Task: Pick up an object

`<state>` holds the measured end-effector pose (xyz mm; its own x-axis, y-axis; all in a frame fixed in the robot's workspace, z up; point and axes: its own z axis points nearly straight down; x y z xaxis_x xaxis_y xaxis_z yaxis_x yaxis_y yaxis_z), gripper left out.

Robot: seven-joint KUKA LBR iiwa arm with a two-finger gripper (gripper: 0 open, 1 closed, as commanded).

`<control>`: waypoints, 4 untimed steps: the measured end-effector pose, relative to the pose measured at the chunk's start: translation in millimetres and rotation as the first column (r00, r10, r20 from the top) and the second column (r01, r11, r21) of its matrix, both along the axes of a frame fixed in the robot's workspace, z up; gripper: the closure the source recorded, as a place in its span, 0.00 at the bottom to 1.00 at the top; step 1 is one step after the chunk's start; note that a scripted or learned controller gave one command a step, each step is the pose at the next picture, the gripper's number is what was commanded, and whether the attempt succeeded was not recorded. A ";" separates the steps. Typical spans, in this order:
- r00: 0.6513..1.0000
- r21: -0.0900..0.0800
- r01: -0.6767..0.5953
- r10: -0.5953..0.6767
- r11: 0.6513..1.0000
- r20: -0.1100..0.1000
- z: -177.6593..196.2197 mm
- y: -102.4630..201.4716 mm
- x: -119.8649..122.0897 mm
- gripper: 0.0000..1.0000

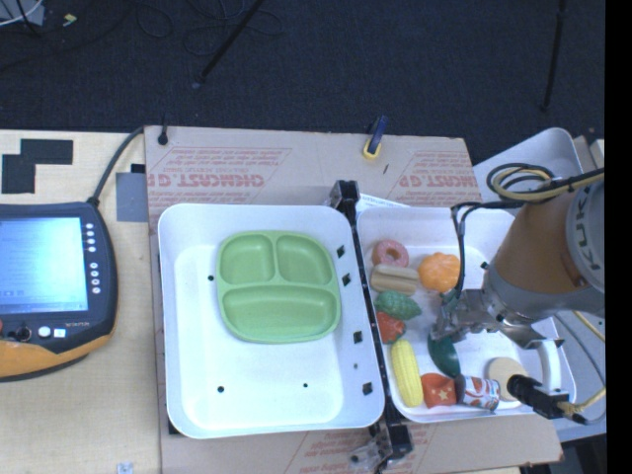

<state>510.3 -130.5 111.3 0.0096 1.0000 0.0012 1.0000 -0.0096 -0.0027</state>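
The right bin (474, 227) holds several toy foods. Among them are a pink donut (391, 254), an orange fruit (440, 271), a tan bun (394, 280), a leafy green piece (398, 304), a yellow corn cob (406, 371), a red tomato (437, 390), a small can (480, 393) and a dark green vegetable (443, 355). My gripper (447, 325) hangs low in the middle of this bin, just above the dark green vegetable and right of the leafy piece. Its tips are dark and blurred against the toys. Nothing visibly sits in it.
The left bin (193, 383) carries a green divided plate (276, 286). A black divider (360, 304) runs between the bins. A teach pendant (49, 275) lies at the far left of the bench. A yellow clamp (374, 138) sits on the cardboard behind the bins.
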 end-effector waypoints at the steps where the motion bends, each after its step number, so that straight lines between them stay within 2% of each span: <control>1: 1.000 -0.002 -0.008 0.008 1.000 0.005 62.6 -3.9 -1.4 1.00; 2: 1.000 -0.002 -0.010 0.010 1.000 0.005 115.3 -4.7 -0.5 1.00; 4: 1.000 0.000 -0.014 0.014 1.000 0.000 108.8 67.2 52.6 1.00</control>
<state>562.9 -63.2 220.0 -0.0040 1.0000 0.0015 1.0000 0.0040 -0.0024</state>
